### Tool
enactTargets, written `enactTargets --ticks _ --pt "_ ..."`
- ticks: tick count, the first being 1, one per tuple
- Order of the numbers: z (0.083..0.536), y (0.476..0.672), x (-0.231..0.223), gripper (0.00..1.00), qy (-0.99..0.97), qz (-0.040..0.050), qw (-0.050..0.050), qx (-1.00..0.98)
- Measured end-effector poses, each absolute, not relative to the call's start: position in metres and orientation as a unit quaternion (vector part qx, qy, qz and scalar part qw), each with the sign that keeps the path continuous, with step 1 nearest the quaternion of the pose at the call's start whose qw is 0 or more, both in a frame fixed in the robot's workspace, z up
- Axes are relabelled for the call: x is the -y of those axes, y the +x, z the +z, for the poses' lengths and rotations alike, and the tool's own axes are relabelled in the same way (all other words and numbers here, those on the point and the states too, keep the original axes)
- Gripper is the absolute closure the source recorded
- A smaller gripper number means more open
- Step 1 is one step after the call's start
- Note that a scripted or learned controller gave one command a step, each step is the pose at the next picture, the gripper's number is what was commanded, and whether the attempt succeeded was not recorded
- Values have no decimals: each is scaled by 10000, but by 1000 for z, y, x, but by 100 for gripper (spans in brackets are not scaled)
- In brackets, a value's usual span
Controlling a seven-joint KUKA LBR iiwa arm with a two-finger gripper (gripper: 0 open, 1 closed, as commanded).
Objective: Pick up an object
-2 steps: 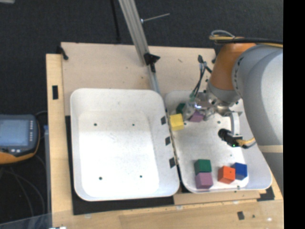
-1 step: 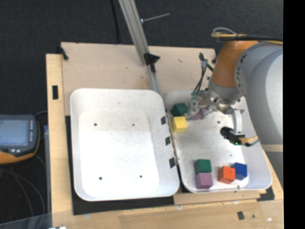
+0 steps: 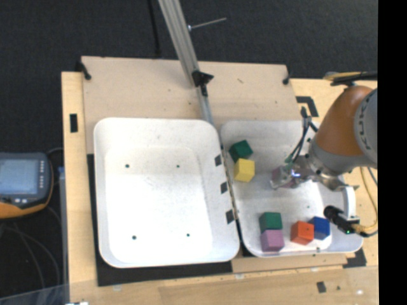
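2 green blocks point(image 3: 241, 149) | 1 yellow point(image 3: 245, 169) | 1 purple point(image 3: 272, 240) | 1 orange point(image 3: 303, 232) | 1 blue point(image 3: 321, 227) | tool point(image 3: 283, 178) grip unclear

Arm point(image 3: 365, 122): I'm seeing a grey casing curving at the edge.
Band point(image 3: 340, 129): I'm looking at a broad orange collar, glossy.
Cables point(image 3: 299, 146): I'm noticing thin dark and green leads running along the wrist.
Gripper point(image 3: 284, 178): I'm reading silvery-grey metal, blurry.
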State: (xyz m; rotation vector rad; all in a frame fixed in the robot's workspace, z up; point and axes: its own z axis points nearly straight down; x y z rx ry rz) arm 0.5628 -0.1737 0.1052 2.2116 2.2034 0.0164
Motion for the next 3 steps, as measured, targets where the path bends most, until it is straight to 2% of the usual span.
enactTargets --ticks 1,2,3 --pt "103 591 112 100 7050 37 97 -7091" --pt "201 579 24 100 7040 39 24 -7102" --pt "196 519 -20 100 7050 -9 -19 -7092"
